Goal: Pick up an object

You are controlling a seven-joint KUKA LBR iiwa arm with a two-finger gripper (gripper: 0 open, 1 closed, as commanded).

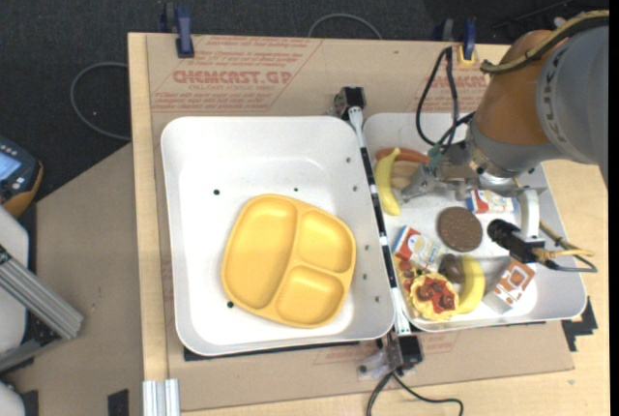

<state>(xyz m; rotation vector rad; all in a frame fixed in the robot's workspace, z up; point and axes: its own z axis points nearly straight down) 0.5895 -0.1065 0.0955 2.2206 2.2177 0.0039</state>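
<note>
My gripper [427, 180] is low in the right bin [561, 303], near its back left part, hanging from the grey arm with the orange band. Just left of it lies a yellow banana [387, 186], and an orange stick-like piece [412, 154] sits behind it. A brown round disc [459, 229] lies in front of the gripper. I see nothing lifted clear of the bin.
The left bin [193, 153] holds a yellow divided plate [288, 259]. In the right bin's front are a second banana [473, 282], a red and yellow food toy [434, 294], a red-white packet [410, 248], an orange-white packet [514, 281] and a small printed packet [489, 203].
</note>
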